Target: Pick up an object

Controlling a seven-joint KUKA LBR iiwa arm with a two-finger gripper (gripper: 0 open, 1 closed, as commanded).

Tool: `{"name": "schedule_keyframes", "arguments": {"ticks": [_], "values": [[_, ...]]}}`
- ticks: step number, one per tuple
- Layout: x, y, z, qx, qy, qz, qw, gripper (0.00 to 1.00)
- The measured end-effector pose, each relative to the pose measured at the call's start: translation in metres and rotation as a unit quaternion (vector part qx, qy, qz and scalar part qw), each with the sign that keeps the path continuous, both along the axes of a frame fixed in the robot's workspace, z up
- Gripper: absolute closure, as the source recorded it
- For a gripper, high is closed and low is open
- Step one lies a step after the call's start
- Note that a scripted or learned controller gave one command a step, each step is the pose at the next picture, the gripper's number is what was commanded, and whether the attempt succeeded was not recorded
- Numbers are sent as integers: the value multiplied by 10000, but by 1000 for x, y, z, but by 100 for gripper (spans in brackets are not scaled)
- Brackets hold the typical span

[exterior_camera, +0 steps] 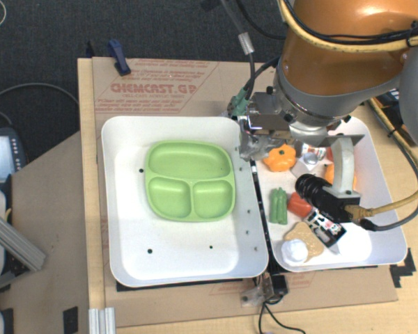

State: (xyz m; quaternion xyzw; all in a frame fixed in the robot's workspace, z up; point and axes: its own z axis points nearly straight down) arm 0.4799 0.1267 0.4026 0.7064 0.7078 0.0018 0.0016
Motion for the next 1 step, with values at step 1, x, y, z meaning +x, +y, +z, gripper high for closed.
{"name": "schedule_keyframes", "arguments": {"ticks": [1], "values": [[0,-90,93,-3,-45,-56,10000,100]]}}
